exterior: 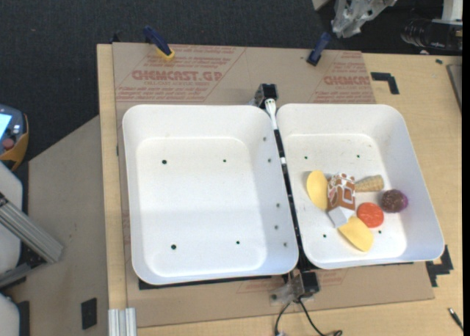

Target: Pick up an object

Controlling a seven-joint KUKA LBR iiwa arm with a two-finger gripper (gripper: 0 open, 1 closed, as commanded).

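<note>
My gripper (351, 20) hangs high at the far edge of the bench, above the brown board and beyond the back rim of the right bin (418, 202). From this slant I cannot tell how its tips stand, and nothing shows in its hold.

The things to pick all lie well below me and nearer the camera, gathered in the near half of that right bin. Closest to the divider between the bins is a yellow oval piece (317, 189). Touching its far side from the divider is a brown and white patterned block (341, 191), with a small grey piece (336, 217) just under it. A tan cone-shaped piece (369, 183) lies beside the block, and past it, toward the outer wall, a dark purple ball (394, 200). A red round piece (371, 215) sits just before the ball, touching a yellow wedge (356, 235), which lies nearest the front rim.

The left bin (139, 180) sits off to the side, well apart from my gripper.
</note>
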